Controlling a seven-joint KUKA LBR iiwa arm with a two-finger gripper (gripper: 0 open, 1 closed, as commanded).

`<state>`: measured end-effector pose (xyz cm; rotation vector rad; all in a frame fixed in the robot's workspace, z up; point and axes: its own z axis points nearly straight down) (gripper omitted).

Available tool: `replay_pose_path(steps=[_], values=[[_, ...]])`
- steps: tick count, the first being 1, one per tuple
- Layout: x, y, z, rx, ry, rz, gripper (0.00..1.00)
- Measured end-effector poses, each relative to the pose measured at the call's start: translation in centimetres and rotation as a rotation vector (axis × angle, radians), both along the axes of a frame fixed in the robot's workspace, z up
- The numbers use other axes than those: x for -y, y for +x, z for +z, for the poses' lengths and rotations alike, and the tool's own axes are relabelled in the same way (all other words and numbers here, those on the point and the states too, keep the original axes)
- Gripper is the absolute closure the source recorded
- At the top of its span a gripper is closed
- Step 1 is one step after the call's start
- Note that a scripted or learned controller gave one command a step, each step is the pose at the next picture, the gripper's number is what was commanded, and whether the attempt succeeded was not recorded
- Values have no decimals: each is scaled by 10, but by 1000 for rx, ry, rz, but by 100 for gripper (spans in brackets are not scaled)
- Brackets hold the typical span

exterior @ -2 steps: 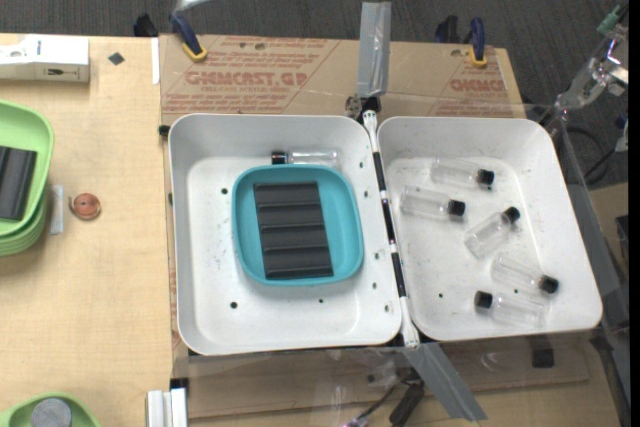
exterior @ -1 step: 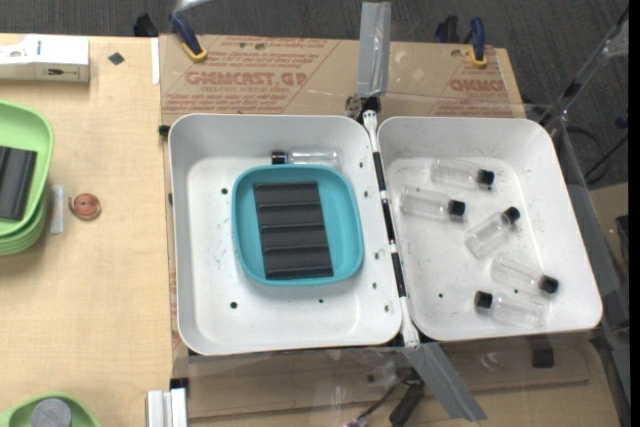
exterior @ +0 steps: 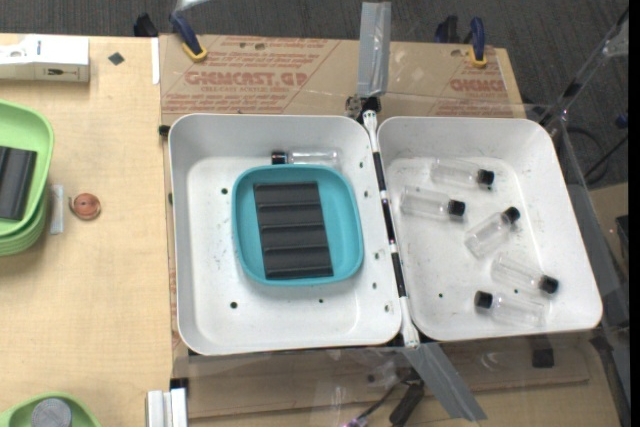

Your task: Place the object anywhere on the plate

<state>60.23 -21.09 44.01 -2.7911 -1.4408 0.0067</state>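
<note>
From the camera view, two shallow white bins sit side by side on the bench; the left bin [exterior: 200, 245] holds a teal plate [exterior: 247, 225] at its centre, and a dark ridged insert [exterior: 292, 229] lies on that plate; one clear vial with a black cap [exterior: 303, 157] lies on the bin floor at the plate's twelve o'clock, just beside its rim and not on it; the right bin [exterior: 560, 205] holds five more clear black-capped vials, scattered: one at twelve o'clock [exterior: 463, 176], one toward ten o'clock [exterior: 432, 207], one near the centre [exterior: 493, 229], one at four o'clock [exterior: 526, 277], one at six o'clock [exterior: 508, 305]; a green tray [exterior: 30, 130] sits at the bench's left edge, with a small brown disc [exterior: 86, 206] near it; whether the gripper is released or clenched I cannot tell.
</note>
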Motion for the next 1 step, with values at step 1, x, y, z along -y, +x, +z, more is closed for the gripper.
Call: replay_pose_path(steps=[1], values=[[0,0,0,0,0,0,0]])
